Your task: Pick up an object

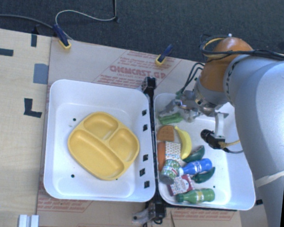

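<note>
At the near edge of the right bin a green bottle lies on its side, touching a small red-and-white packet and a can just beyond it. A blue bottle and a dark green vegetable sit past those, then a banana beside a brown block and an orange stick along the bin's left wall. Further back, near the far left corner, the gripper hangs over a pale green piece lying just below it; whether the gripper is grasping anything, I cannot tell. The left bin carries a yellow divided plate at its middle.
</note>
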You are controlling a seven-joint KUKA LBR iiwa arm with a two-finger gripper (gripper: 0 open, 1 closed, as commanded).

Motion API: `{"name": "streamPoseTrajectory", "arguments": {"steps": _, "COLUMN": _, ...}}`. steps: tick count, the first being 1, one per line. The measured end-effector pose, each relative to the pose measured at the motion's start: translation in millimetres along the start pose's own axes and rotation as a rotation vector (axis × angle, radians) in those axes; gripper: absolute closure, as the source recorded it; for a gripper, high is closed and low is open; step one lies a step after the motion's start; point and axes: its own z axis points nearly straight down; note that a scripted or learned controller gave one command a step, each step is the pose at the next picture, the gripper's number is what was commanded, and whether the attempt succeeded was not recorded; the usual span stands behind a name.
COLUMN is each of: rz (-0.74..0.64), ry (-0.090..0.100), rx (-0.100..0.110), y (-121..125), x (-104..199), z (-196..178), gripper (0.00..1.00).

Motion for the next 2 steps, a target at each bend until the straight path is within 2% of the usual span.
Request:
{"name": "streamPoseTrajectory", "arguments": {"steps": 1, "rz": -0.001, "ry": 0.0, "rx": -0.004, "y": 1.3, "x": 1.0, "z": -11.0, "gripper": 1.0}}
{"name": "streamPoseTrajectory", "arguments": {"steps": 2, "rz": -0.001, "ry": 0.002, "rx": 0.003, "y": 1.6, "x": 26.3, "z": -143.9, "gripper": 1.0}}
